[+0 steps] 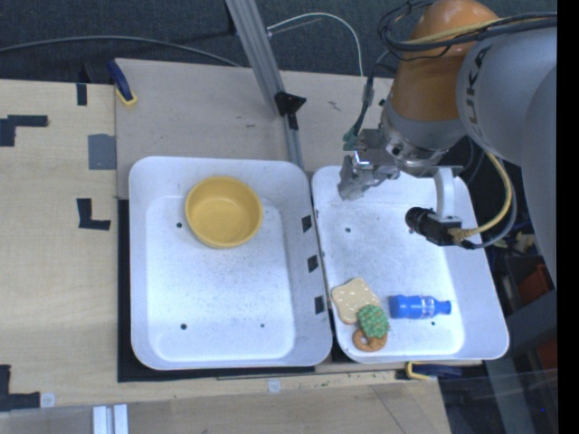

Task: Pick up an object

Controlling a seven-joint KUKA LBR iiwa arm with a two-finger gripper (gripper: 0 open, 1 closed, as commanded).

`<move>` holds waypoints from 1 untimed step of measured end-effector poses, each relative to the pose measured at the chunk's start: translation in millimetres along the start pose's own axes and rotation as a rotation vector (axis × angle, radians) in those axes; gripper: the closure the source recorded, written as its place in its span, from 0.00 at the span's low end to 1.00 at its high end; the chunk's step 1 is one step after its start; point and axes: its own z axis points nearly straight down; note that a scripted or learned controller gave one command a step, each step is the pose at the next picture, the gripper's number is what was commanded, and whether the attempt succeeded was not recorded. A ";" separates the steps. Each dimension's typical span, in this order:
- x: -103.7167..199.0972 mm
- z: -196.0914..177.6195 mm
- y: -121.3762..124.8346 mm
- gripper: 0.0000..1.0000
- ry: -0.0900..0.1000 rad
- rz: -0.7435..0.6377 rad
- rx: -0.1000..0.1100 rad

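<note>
Reaching in from the right of the camera view, the grey arm with its orange band carries the hand low over the far left corner of the right-hand bin, close to the ridge where the two bins meet. Whether the hand is wide or narrow I cannot tell, since its tip shows as one grey block from this angle, and nothing is seen between its parts. Well nearer the camera than the hand, along the near wall of the same bin, lies a small cluster: a tan cracker-like piece, a green knobbly object lying just against it, and a brown pretzel-like ring tucked partly under the green one. Just to the right of that cluster a blue bottle lies on its side, its white cap pointing away from the cluster. To the left of the hand, across the ridge, a yellow bowl sits upright in the far part of the left-hand bin. Both bins rest on the pale wooden desk.
</note>
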 end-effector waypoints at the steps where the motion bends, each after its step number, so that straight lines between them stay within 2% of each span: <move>1: 43.3 15.1 -17.8 1.00 -0.001 0.001 0.002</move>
